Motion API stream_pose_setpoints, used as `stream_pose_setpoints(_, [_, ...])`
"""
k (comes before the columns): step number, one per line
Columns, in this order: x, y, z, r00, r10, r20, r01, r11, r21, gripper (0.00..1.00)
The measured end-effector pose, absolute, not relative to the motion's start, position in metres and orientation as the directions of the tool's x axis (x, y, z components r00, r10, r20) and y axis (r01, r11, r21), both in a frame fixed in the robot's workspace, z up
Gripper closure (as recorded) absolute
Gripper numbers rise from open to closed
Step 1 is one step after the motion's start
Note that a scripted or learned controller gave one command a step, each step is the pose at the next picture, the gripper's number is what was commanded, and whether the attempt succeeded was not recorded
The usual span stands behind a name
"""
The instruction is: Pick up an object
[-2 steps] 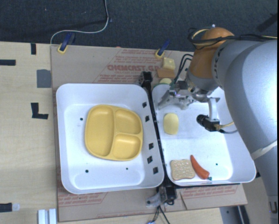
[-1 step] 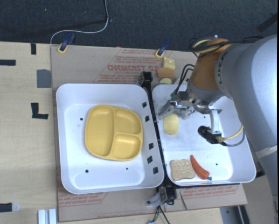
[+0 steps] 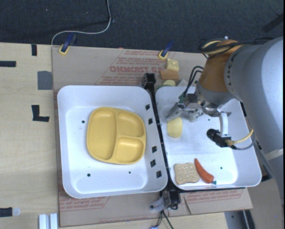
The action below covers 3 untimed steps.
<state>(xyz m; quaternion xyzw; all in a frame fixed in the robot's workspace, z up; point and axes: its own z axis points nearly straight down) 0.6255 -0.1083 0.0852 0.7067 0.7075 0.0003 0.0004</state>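
- A yellow moulded plastic tray with three compartments (image 3: 116, 135) lies in the middle of the left shallow white bin (image 3: 71, 104), well apart from me.
- The pale yellow rounded fruit-like object (image 3: 175, 127) sits in the right shallow white bin (image 3: 245, 168), close to its left wall, toward the far edge.
- My end effector (image 3: 177, 110) hovers just above and beside that object, which lies slightly toward the bin's near edge; I cannot tell how the tips stand.
- A tan bread slice (image 3: 186, 173) and an orange carrot-shaped piece (image 3: 203, 171) lie by the near edge, farther off.
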Motion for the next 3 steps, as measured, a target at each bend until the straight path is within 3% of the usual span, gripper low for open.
stream_pose_setpoints(1, [0.669,-0.098,0.084,-0.004,1.0,-0.001,1.0,0.004,-0.002,0.0])
stream_pose_setpoints(2, [0.621,-0.095,0.085,0.0,1.0,-0.001,1.0,0.0,-0.002,0.0])
stream_pose_setpoints(3, [0.649,-0.1,0.084,-0.002,1.0,0.0,1.0,0.002,0.001,0.0])
